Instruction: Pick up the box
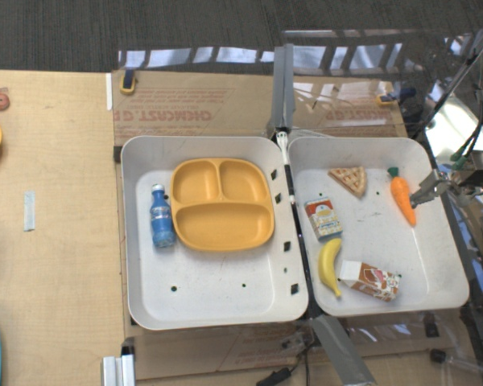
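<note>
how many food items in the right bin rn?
5, none seen hidden: pizza slice near the back, carrot by the right wall, small box left of centre, banana at the front left, carton lying beside the banana.

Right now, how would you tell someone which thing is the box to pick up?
Look in the right bin. Near its left wall, directly above the banana, lies the box. It is small and upright with a red and white front, unlike the brown carton lying on its side.
</note>
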You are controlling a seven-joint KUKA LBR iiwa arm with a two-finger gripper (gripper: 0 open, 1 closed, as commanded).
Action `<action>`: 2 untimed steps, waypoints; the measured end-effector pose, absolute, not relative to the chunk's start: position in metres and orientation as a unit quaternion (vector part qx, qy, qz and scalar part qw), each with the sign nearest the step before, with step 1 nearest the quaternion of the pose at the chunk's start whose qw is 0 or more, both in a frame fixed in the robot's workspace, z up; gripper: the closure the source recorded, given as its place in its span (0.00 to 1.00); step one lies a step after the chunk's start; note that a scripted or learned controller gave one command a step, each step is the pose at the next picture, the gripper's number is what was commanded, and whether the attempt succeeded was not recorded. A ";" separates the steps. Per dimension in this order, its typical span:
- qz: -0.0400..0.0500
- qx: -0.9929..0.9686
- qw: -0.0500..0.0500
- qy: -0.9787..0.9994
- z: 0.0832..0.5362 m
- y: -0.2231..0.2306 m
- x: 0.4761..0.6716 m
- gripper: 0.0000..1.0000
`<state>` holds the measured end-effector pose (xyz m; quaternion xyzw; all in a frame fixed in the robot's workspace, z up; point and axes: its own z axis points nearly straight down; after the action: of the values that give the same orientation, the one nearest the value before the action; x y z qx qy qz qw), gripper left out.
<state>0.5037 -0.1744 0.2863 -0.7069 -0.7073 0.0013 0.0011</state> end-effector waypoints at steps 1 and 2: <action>0.002 -0.756 0.001 -0.655 0.216 -0.080 0.541 0.00; 0.002 -0.688 0.001 -0.726 0.190 -0.048 0.590 0.00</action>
<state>0.5904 -0.0476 0.1899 -0.6881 -0.7256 0.0016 0.0007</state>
